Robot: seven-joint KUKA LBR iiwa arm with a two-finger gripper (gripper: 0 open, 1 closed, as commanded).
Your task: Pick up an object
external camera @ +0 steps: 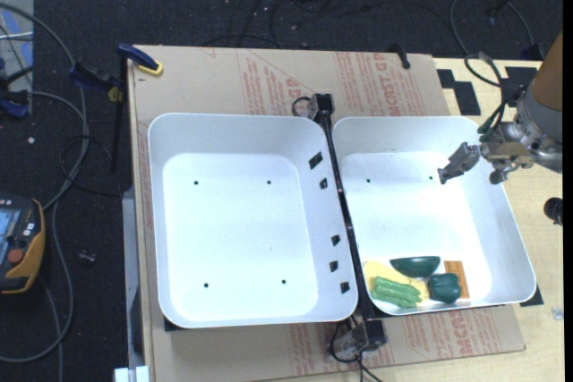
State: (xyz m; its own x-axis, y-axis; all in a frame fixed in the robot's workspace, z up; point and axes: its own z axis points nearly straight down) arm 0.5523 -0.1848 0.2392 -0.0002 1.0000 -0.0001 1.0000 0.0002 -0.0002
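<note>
From above, we see the tool point(467, 159) at three o'clock over the right bin point(394, 183); how wide it stands we cannot tell, and it touches nothing. The green objects point(414, 280) lie well apart at five o'clock. The left bin point(170, 192) sits beside, on the cardboard-topped bench point(260, 76).

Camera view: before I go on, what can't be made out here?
- End effector: too small and dark in the camera view to judge its finger state.
- Arm: cut off by the right edge.
- Yellow piece and orange piece in the right bin: partly covered by the green objects; identity unclear.
</note>
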